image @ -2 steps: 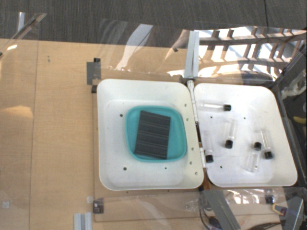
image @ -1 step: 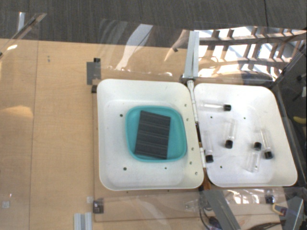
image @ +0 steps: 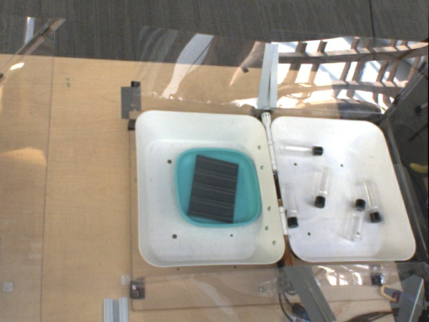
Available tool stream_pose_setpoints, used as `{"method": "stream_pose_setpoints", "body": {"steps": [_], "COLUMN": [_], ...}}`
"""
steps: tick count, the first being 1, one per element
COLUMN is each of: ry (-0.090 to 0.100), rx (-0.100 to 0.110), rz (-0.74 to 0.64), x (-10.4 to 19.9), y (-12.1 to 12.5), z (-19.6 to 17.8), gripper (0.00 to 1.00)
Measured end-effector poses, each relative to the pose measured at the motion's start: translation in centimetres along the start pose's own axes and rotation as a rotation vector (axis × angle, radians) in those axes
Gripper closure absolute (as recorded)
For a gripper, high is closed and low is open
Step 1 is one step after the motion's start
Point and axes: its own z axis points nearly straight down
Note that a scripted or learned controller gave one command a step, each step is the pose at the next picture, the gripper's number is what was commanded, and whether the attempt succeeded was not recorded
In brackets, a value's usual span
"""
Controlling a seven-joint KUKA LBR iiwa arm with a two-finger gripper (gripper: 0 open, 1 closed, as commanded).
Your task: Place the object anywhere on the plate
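A teal plate [image: 249, 193] lies in the middle of the left white bin [image: 154, 180]. A dark grey ribbed rectangular block [image: 214, 188] rests flat on the plate, slightly tilted, covering its centre.
The right white bin [image: 395, 180] holds several clear vials with black caps, such as one near the top [image: 305, 150], one in the middle [image: 322, 190] and one against the left wall [image: 289, 219]. A metal divider post [image: 268, 79] stands behind the seam between the bins.
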Motion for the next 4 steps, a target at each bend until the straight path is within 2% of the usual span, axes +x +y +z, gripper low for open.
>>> {"method": "stream_pose_setpoints", "body": {"steps": [4], "ry": [0.000], "rx": [0.000], "rz": [0.000], "x": [0.00], "y": [0.00], "z": [0.00], "gripper": [0.00]}}
